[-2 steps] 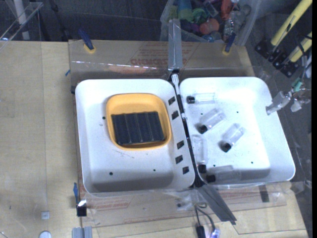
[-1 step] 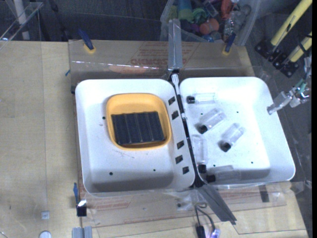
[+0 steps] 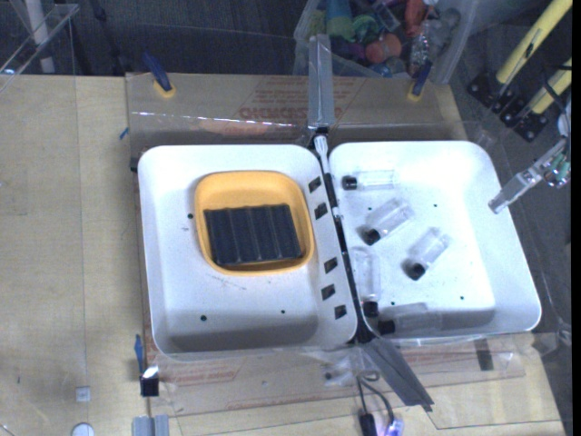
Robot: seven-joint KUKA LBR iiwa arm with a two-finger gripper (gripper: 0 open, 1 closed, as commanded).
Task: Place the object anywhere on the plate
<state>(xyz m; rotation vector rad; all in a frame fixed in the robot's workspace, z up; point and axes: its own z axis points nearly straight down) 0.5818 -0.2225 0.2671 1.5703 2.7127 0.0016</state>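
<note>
A yellow plate (image 3: 211, 198) with rounded corners lies in the left bin (image 3: 168, 243). A dark ridged rectangular piece (image 3: 252, 234) rests flat on the plate's middle. In the right bin (image 3: 472, 234) lie several clear vials with black caps: one near the back (image 3: 374, 179), one in the middle (image 3: 388, 219), one to its right (image 3: 427, 248) and one by the front wall (image 3: 406, 315). My gripper (image 3: 504, 198) hangs at the right bin's right rim, above it and apart from all the vials, with nothing seen in it.
A divider with black clips (image 3: 327, 234) separates the two bins. A clear tub of coloured toys (image 3: 381, 12) stands behind the bins. Yellow and black gear (image 3: 531, 48) sits at the back right. Wooden bench (image 3: 64, 243) surrounds the bins.
</note>
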